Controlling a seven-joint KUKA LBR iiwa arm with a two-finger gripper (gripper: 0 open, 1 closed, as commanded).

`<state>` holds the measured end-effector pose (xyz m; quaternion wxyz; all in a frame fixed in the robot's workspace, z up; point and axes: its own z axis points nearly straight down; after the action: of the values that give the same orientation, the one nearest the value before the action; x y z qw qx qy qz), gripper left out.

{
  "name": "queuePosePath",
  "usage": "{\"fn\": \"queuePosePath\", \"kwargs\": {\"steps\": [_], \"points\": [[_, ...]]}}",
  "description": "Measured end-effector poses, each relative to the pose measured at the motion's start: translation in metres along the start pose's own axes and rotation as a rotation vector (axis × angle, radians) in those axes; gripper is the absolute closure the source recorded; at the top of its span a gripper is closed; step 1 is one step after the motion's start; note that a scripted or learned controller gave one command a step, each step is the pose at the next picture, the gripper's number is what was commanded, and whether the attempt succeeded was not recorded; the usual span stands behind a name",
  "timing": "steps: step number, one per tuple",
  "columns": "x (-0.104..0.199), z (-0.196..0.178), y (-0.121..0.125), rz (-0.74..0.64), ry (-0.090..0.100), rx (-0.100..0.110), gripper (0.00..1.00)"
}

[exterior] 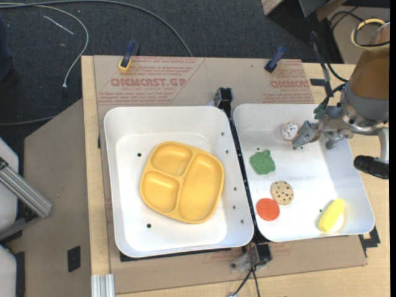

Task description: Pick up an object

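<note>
Grey metal fingers [307,135] spread apart, grasping nothing, gripper [317,135] poised just beside the small speckled white ball [289,130] in the right white bin [356,184]. Your risk: closing off-centre, rolling the ball away.

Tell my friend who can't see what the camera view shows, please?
A robot hand hangs over the right bin, beside a small speckled ball. That bin also has a green lump, a cookie, a red disc and a yellow block. The left bin has a yellow plate.

Orange-banded grey arm [370,85], metal end effector [317,138]
</note>
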<state>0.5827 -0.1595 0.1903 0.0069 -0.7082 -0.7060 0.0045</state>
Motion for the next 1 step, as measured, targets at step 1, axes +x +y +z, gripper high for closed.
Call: {"fn": "queuePosePath", "kwargs": {"steps": [1], "points": [[0.0004, -0.0086, 0.0031, -0.003, -0.003, -0.015, 0.00]]}}
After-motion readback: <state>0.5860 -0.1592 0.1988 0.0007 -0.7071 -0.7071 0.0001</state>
